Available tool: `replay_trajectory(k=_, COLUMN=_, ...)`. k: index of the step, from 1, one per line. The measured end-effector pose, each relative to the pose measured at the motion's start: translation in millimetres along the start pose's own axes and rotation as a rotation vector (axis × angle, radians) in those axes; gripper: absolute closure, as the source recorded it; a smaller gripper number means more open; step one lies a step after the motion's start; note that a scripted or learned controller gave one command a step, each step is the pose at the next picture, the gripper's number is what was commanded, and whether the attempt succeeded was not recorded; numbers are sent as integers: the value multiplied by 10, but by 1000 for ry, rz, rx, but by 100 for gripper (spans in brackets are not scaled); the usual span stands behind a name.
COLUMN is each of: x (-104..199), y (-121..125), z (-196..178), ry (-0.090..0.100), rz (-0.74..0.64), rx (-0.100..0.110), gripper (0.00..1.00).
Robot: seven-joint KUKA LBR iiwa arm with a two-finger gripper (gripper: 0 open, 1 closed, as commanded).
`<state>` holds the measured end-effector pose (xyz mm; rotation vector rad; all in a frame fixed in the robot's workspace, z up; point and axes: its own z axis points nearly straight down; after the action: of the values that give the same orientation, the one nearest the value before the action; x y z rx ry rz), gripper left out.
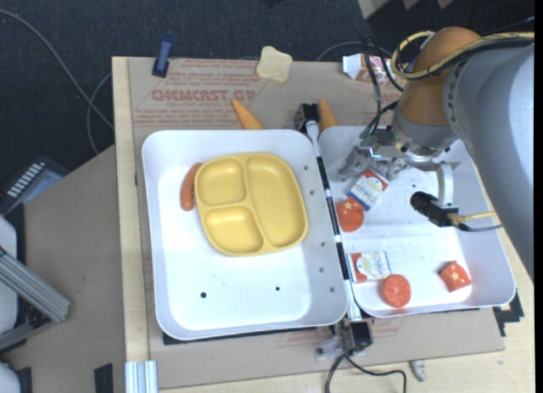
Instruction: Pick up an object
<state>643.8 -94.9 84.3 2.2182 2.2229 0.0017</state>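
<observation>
My gripper [366, 165] hangs over the far left part of the right bin [484, 251], under the grey wrist with its orange band. Just in front of it, a small white carton with blue and red print [370, 190] lies tilted on the bin floor, touching or nearly touching the gripper. A red tomato-like piece [349, 215] sits beside the carton, near the bin's left wall. Further forward lie a second small carton [370, 265], a red round slice [395, 290] and a red chunk [455, 276].
The left bin [170, 247] holds a yellow divided plate [251, 203] and a sausage [187, 188] beside it. Behind the bins on the cardboard lie a bread slice [274, 63], a carrot [246, 115], a blue item [162, 54] and another carton [365, 67].
</observation>
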Motion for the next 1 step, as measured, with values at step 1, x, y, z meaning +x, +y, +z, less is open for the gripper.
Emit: replay_trajectory(k=1, x=-225, y=230, z=-7, ry=-1, rz=1, rx=-1, gripper=0)
